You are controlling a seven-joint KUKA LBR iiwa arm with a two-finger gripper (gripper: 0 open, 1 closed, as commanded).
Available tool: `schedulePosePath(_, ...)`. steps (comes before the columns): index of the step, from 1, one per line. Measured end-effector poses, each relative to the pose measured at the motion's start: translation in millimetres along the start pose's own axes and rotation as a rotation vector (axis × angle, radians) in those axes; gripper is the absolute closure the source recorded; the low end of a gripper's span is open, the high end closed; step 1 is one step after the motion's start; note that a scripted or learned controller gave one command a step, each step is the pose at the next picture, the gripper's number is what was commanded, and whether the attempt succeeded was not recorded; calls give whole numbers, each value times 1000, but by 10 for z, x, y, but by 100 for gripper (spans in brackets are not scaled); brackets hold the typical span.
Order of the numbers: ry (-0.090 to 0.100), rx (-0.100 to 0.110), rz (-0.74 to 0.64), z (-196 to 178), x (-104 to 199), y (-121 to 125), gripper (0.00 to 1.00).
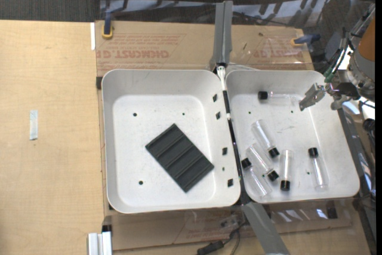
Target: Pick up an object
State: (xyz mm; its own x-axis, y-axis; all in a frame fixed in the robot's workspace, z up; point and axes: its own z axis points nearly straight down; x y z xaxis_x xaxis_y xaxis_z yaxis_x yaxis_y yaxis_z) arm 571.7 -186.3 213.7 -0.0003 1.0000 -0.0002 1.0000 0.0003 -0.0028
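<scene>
Clear vials scattered in the right bin (352, 179), arm poised over its far right rim.

Nearest, in the right bin's front half: a cluster of clear black-capped vials (262, 155) lying on their sides, one (285, 169) just right of the cluster, another (317, 166) further right and apart. Left of that bin, touching along the divider: the left bin (113, 128) with a dark ribbed slab (179, 157) lying flat and slanted. Farther back in the right bin: a lone vial (273, 95) near the back wall. Above the far right rim: gripper (327, 96), fingers (310, 96) spread apart, grasping nothing. Beyond both bins: cardboard sheet (161, 48) on the tabletop (48, 188).
</scene>
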Motion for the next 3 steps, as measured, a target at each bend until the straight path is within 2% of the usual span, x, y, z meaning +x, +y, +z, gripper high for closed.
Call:
schedulePosePath(1, -2, -5, -32, 922, 284, 849, 0)
schedulePosePath(2, 0, -1, -84, 1227, 510, 230, 0)
schedulePosePath(3, 3, 23, -104, 1281, 162, 802, 0)
